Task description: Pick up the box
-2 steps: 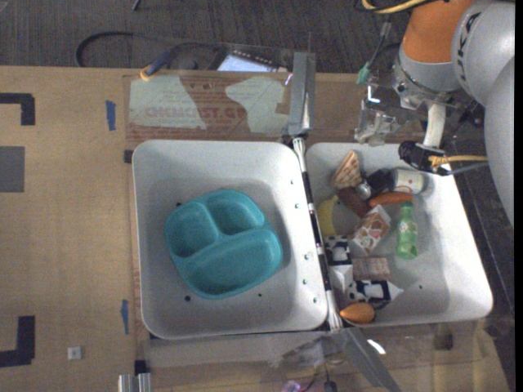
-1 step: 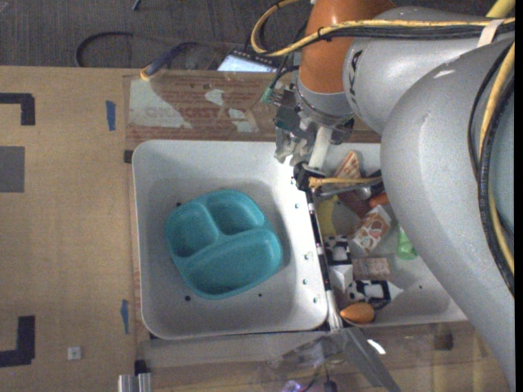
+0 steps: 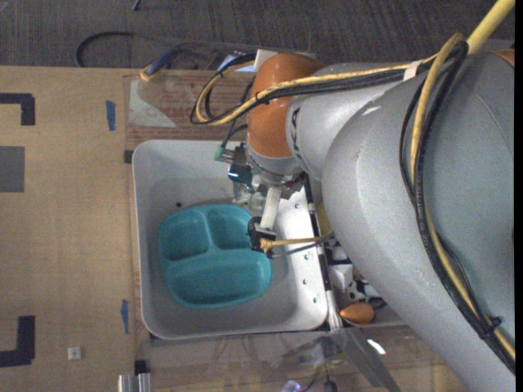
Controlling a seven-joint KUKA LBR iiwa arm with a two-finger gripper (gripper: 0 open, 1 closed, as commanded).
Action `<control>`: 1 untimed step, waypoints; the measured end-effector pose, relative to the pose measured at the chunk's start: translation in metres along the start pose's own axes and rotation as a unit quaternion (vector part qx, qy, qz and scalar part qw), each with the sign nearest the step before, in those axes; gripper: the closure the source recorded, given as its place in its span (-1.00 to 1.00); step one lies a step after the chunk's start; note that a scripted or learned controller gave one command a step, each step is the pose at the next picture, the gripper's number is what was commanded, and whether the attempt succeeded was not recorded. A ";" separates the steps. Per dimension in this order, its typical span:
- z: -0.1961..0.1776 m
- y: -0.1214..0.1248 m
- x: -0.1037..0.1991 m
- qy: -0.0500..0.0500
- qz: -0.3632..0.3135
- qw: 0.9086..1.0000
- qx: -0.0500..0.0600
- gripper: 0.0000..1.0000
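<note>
- Bench: the tan board surface before you, with dark corner marks and blue tape.
- Arm: grey, orange band, covering the right bin.
- Left bin: white, holding a teal divided tray.
- Gripper: at the tray's right edge; you cannot tell its finger state.
- Box: you cannot pick it out.

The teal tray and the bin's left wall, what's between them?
Just bare white bin floor lies between the teal tray and that wall, seen in the camera view.
</note>
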State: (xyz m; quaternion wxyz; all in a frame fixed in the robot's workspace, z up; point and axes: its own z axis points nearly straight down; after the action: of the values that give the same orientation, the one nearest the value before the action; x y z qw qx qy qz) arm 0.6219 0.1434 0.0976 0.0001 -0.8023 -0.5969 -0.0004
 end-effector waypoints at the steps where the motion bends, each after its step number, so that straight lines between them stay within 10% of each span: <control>1: -0.260 0.004 -0.026 -0.001 0.098 0.995 0.000 1.00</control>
State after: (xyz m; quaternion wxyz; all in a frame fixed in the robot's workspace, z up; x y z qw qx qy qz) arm 0.6181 0.1172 0.3574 0.0000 -0.8568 -0.5157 0.0005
